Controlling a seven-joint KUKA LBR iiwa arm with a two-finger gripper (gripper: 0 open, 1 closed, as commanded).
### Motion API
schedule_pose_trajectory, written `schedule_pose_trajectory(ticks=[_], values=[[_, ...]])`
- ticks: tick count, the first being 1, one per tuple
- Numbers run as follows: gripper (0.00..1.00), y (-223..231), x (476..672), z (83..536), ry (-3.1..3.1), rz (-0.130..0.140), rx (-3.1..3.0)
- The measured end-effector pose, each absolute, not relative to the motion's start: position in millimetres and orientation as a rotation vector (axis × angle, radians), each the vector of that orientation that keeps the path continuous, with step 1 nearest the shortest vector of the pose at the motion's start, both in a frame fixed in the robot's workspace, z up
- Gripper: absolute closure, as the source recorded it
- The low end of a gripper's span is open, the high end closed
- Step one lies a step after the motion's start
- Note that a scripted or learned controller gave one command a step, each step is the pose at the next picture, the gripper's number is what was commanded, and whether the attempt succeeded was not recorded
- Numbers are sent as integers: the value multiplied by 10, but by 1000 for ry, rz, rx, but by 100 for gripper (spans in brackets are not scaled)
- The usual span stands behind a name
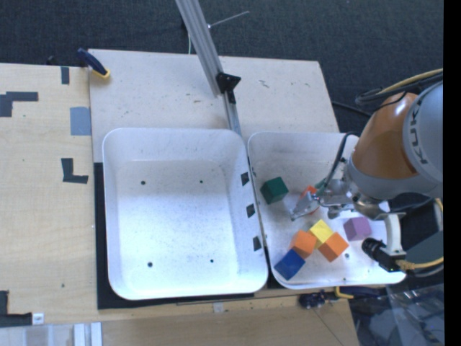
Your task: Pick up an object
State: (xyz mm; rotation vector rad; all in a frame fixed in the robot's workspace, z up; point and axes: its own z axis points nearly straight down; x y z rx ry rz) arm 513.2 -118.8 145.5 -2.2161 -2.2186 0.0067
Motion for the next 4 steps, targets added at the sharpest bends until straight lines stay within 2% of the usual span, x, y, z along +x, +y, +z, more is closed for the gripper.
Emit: schedule_pose_trajectory(ticks=[1, 2, 3, 4], values=[[0, -1183, 5121, 920, -2220, 5, -2219], [100, -1175, 5124, 1041, -2221, 3, -2217], [100, -1175, 5054, 1492, -2223, -2, -2221], [100, -1164, 5144, 2031, -2223, 2, -2220]])
